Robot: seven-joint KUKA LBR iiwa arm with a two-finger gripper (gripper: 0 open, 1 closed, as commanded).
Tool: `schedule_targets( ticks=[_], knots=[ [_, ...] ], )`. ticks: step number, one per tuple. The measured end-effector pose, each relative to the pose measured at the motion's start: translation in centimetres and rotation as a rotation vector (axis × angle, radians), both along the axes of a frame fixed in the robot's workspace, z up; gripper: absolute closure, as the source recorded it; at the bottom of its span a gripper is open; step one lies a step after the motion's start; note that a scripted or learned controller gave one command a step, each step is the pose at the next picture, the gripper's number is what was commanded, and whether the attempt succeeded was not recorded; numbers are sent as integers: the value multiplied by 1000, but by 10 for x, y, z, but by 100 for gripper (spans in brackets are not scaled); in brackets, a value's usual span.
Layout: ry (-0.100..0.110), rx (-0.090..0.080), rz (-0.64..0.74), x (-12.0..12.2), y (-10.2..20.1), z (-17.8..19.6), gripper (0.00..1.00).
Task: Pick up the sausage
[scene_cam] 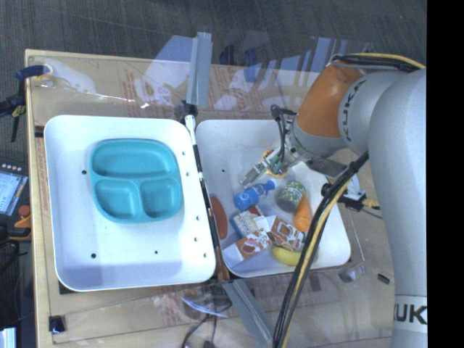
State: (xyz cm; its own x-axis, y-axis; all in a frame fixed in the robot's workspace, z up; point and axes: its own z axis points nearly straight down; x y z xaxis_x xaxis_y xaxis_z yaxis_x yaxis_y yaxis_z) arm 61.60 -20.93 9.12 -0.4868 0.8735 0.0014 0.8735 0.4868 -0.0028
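Observation:
The sausage (219,217), a reddish-brown oblong, lies along the left wall of the right bin (225,140), near its front. My gripper (264,169) hangs over the middle of that bin, up and to the right of the sausage and well apart from it. It sits just above a blue bottle (254,194). The grey wrist and orange band behind it hide part of the bin's right side.
Around the bottle lie a small can (292,193), an orange carrot (303,213), a yellow banana (288,256) and printed packets (255,232). The left bin (65,230) holds a teal divided tray (138,177). A black cable (312,230) crosses the right bin.

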Motion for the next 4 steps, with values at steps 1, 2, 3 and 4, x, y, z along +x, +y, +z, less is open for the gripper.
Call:
schedule_targets(
  ticks=[1,2,3,4],
  knots=[
    [-2,0,-1,41,46,0,0],
    [-3,-1,27,-7,28,125,0],
    [2,1,67,10,0,63,0],
    [-4,0,82,40,-1,98,0]
  ],
)
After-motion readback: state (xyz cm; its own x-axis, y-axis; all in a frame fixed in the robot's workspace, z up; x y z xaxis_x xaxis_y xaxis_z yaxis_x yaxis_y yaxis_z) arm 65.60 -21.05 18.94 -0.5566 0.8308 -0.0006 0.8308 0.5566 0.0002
